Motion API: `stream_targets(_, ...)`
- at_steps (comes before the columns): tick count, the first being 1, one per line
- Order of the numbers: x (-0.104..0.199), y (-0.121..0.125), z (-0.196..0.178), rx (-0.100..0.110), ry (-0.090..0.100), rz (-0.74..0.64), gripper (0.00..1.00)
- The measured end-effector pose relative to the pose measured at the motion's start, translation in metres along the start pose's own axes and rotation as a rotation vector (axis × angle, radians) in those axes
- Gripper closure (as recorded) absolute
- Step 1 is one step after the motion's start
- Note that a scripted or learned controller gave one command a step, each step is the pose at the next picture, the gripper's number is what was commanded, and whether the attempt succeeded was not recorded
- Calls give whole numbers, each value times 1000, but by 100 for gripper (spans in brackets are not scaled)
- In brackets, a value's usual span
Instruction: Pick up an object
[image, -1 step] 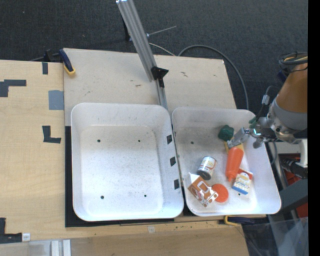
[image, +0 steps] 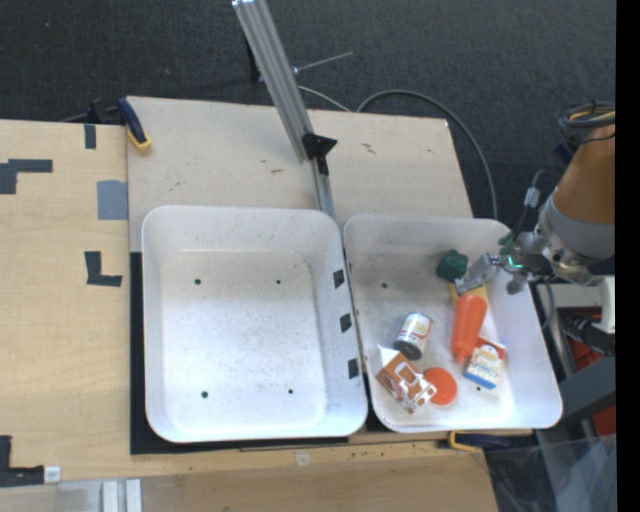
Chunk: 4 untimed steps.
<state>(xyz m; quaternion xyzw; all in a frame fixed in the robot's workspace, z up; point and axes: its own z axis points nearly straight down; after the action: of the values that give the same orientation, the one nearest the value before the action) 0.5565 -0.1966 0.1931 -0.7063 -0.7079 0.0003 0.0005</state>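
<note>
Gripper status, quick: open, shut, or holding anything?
Gripper: cannot be told; it sits just above the top of the orange carrot in the right bin.

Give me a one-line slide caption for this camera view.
Claw poised over the orange carrot in the right bin, beside a small can and green piece.

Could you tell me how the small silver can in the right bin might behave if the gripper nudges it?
The silver can looks cylindrical and seems to lie tilted on its side, so it would probably roll. Its metallic surface may be slippery. The orange carrot beside it could stop it.
</note>
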Motion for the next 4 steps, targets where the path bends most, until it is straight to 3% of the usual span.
stream_targets(2, 5, 7, 106, 0, -2, 1, 0)
stream_targets(3, 6, 8, 94, 0, -1, -1, 100)
stream_targets(4, 13, 8, 50, -4, -1, 0, 100)
